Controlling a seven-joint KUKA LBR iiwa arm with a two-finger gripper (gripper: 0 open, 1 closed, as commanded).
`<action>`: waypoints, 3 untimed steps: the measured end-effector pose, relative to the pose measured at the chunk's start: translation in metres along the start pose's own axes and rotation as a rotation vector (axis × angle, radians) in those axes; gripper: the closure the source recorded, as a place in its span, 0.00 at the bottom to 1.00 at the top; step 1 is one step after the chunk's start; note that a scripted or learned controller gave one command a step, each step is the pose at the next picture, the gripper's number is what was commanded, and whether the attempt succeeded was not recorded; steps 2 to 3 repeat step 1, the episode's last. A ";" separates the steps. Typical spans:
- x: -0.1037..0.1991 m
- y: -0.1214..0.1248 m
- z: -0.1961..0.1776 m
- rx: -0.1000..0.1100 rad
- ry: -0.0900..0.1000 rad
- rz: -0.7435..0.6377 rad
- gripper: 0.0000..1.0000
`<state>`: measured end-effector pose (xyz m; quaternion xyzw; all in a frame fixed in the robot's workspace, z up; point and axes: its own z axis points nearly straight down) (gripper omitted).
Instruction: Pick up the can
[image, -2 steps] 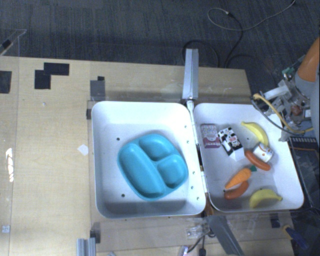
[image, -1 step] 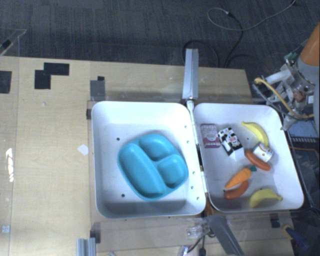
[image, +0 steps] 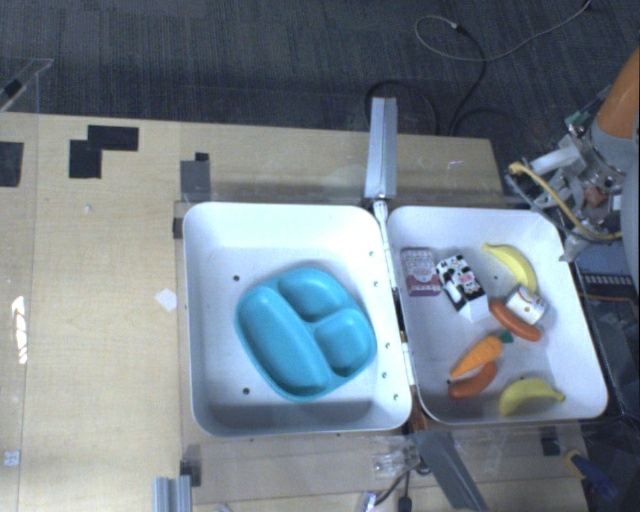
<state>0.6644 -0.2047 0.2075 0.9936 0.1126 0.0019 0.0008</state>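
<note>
In the right bin (image: 590, 385), a banana (image: 528, 395) lies nearest, beside a carrot (image: 477, 357). Behind them the small can (image: 526, 306) rests on its side against a hot dog (image: 514, 320), with a second banana (image: 511, 265) beyond. The end effector (image: 585, 205) hovers past the bin's far right corner; I cannot tell its state.

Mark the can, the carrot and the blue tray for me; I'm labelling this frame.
can (image: 527, 304): camera view, on its side wall.
carrot (image: 478, 356): camera view, middle of its orange body.
blue tray (image: 290, 345): camera view, floor of its long compartment.
</note>
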 end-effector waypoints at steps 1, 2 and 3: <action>0.000 -0.001 0.000 0.000 0.001 -0.001 0.00; 0.000 -0.001 0.000 0.000 0.001 -0.001 0.00; 0.000 -0.001 0.000 0.000 0.001 -0.001 0.00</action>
